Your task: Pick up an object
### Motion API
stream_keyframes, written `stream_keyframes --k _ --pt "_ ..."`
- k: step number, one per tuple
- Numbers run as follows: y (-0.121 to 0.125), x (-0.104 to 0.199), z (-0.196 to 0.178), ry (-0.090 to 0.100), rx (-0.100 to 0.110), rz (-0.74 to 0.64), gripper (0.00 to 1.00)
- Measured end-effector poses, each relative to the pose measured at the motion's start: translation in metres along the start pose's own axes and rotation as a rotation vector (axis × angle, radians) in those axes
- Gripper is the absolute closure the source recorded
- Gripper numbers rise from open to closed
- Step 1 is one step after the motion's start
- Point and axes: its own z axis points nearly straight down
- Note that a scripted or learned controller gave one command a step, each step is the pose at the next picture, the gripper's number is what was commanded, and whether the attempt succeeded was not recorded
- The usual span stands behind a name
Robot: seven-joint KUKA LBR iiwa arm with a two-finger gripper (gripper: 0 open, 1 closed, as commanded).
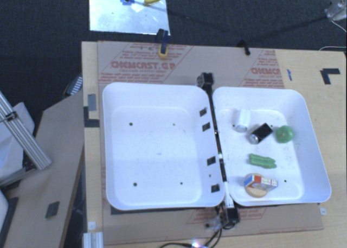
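Two white bins are borne on the tabletop [135,57]. The left bin [157,146] lies at nine o'clock; the right bin [301,149] at three o'clock carries the candidates: a round snack pack [259,184], a black-and-silver object [260,133], a green pod-like toy [262,160], a green ball [284,133] and a white cylinder [242,119]. The gripper's state cannot be told. A well-separated item, judged the pod, is best approached from above, with its narrow width spanned.
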Motion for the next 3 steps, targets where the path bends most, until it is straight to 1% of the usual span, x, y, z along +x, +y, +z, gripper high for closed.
stream_keyframes --k 1,2,3 --pt "-0.001 -0.042 0.044 0.0 0.008 0.006 1.0" --pt "0.009 -0.037 0.0 -0.002 -0.001 -0.001 1.0" --pt "0.008 -0.069 0.036 0.0 0.007 0.004 1.0"
